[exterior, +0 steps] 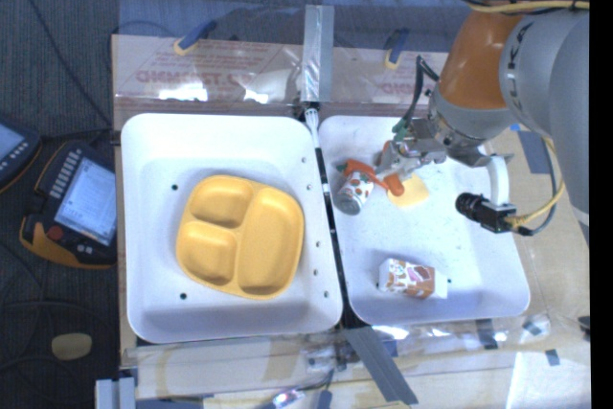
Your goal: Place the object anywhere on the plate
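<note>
One orange object (pixel 365 173) lies just beside fingers (pixel 407 159)

Even, bright overhead light washed the white bins (pixel 230 134) nearly featureless. Glare streaked the clear plastic sheet (pixel 220 77) behind them and the tape (pixel 402 332) at the front edge. Shadows were soft; detail was slightly blurred throughout.

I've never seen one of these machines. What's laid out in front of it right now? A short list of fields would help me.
left bin: holds a yellow divided plate
right bin: holds a small can, an orange piece, a pale yellow block and a printed packet
gripper: low over the right bin's far side, by the pale yellow block
plate contents: nothing on it yet
</note>
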